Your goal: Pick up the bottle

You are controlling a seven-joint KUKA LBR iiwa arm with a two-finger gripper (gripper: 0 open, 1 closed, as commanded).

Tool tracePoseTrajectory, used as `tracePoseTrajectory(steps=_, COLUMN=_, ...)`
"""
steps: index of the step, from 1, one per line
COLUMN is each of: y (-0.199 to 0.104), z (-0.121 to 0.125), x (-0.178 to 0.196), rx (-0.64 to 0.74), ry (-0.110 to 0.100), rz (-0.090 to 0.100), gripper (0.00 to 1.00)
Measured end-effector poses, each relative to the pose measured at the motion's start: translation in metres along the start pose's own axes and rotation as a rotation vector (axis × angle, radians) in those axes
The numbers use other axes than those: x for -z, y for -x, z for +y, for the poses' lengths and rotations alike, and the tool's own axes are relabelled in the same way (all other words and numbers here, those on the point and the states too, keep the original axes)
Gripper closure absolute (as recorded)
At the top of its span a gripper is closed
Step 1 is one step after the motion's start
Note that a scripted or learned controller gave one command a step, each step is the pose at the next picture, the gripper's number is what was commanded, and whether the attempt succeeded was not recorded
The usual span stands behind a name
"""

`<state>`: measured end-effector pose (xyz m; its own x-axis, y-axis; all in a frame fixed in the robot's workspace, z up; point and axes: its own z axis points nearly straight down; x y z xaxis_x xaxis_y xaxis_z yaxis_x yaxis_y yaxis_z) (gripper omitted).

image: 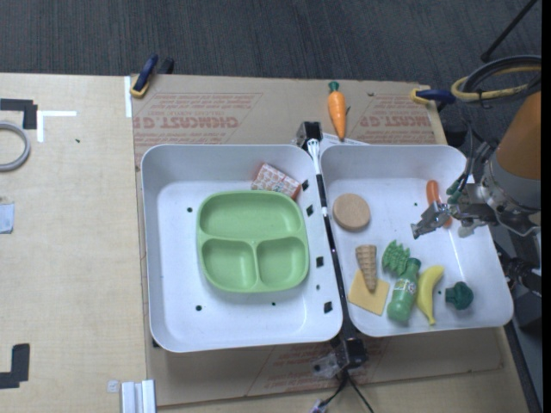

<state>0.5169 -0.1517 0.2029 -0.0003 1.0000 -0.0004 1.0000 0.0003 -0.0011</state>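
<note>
Jaws (428, 224) above one bottle (402, 296)

bins (172, 317): smooth white plastic, slight sheen. divided plate (253, 241): matt green plastic. bottle (402, 297): glossy green plastic. banana (428, 291) and carrot (336, 110): shiny toy plastic. bench top (69, 256): pale matt wood, with brown printed cardboard (215, 114) under the bins. gripper (428, 224): dull grey metal

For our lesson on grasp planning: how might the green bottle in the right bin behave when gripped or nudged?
The green bottle lies on its side, so its rounded body would probably roll if nudged. The banana and cheese slice lie close alongside, so they may shift too. It looks like smooth toy plastic: likely light, stiff and somewhat slippery.
</note>
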Motion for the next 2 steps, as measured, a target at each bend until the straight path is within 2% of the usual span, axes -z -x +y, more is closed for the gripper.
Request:
tracePoseTrajectory(steps=1, y=-0.0534, z=-0.0199, x=-0.1106, rx=-0.040, ry=0.001, rz=0.000, gripper=0.00)
tracePoseTrajectory(steps=2, y=-0.0527, z=-0.0200, x=-0.1012, rx=-0.044, ry=0.001, rz=0.000, gripper=1.00)
